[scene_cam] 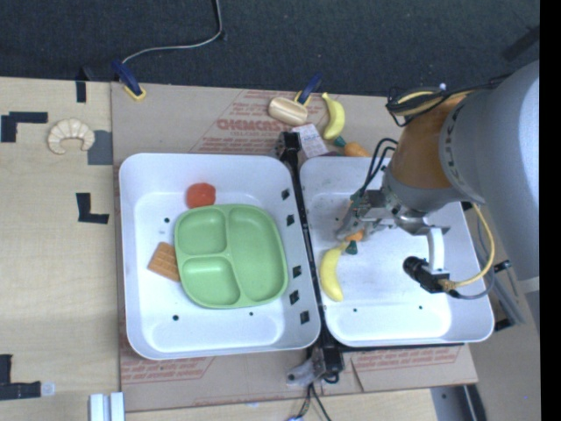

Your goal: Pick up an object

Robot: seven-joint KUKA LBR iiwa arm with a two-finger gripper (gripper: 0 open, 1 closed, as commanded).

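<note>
Over the smooth white right bin, the gripper hovers beside a curved yellow banana, jaws' state unclear.

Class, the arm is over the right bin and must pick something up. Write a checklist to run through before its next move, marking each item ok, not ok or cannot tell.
1. Gripper over the right bin: ok.
2. Target nearby: ok, a banana lies just below the gripper.
3. Banana free of neighbours: cannot tell, a small orange and green thing sits at its top end.
4. Something already held: cannot tell.
5. Left bin's green plate out of the way: ok.
</note>
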